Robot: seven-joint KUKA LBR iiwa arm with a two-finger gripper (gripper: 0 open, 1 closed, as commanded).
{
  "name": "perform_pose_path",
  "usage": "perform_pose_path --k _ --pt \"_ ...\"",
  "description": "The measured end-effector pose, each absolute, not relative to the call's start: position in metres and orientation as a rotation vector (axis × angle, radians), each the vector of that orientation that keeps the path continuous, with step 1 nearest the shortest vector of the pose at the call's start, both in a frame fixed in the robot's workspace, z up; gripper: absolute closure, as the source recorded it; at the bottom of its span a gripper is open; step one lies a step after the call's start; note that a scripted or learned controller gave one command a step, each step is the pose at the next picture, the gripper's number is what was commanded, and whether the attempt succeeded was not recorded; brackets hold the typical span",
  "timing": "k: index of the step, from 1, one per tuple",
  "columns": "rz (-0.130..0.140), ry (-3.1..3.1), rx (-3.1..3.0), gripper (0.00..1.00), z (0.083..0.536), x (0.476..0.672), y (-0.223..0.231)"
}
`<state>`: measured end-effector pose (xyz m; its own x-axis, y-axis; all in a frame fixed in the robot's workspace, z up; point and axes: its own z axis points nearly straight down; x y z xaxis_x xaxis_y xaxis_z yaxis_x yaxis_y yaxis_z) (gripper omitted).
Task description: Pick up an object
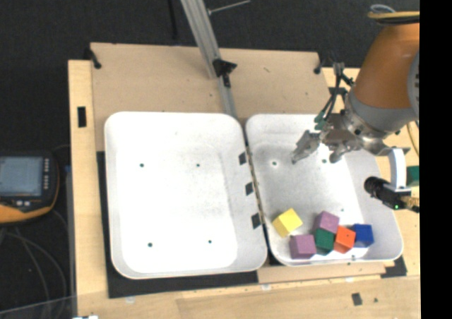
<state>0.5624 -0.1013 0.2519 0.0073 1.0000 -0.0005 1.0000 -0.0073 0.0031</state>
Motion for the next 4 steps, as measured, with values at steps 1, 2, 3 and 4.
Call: perform_pose_path --k 1,2,3,4 --pt "0.003 2.209 2.229 0.00 0.252 0.562 -0.101" --pt "0.006 2.202 2.231 1.00 0.263 0.563 -0.103" --pt "-0.002 2.234 2.216 1.00 0.211 0.563 -0.030" --pt "0.011 2.221 2.210 1.00 0.342 0.597 -0.038"
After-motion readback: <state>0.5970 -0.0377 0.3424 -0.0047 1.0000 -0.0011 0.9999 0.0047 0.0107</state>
